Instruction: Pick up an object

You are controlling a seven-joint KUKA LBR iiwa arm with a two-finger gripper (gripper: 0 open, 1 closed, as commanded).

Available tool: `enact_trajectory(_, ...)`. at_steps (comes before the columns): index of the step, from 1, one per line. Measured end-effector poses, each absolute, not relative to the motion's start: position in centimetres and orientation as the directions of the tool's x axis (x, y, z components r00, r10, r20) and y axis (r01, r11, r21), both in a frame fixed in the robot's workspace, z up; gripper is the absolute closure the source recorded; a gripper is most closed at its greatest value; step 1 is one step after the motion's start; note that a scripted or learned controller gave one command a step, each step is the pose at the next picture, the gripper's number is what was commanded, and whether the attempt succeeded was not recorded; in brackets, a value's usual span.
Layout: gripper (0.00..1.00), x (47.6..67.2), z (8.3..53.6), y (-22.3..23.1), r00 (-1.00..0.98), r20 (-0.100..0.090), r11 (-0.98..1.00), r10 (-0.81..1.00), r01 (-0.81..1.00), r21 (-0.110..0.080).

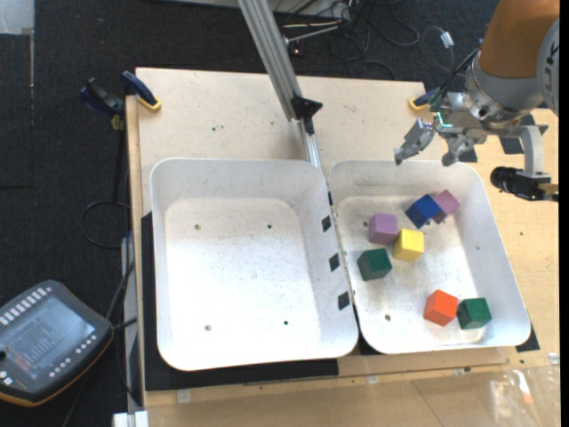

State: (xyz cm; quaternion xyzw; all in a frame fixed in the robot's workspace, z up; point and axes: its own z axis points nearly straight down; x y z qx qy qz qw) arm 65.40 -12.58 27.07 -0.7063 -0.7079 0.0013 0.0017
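White right bin (498, 238) is holding seven cubes: two green, two purple, one blue, yellow, orange. Gripper (436, 147) is hovering above its far rim, fingers apart, empty.

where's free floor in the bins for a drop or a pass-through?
Left bin: whole floor bare. Right bin: bare strip along the divider below the dark green cube, and a patch between the yellow cube and the orange cube. Crowded: the upper middle, where purple, blue, yellow and green cluster. The gripper sits over the far rim.
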Motion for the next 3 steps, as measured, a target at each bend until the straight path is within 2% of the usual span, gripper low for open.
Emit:
enact_trajectory(1, 0.0, 65.5, 27.3, -12.6, -0.004, -0.001, 0.004, 1.0, 1.0, 0.0)
enact_trajectory(2, 0.0, 65.4, 23.0, -12.8, 0.0, -0.001, 0.0, 1.0, 1.0, -0.004)
enact_trajectory(3, 0.0, 65.3, 16.8, -13.5, 0.001, 0.0, -0.001, 1.0, 1.0, -0.006)
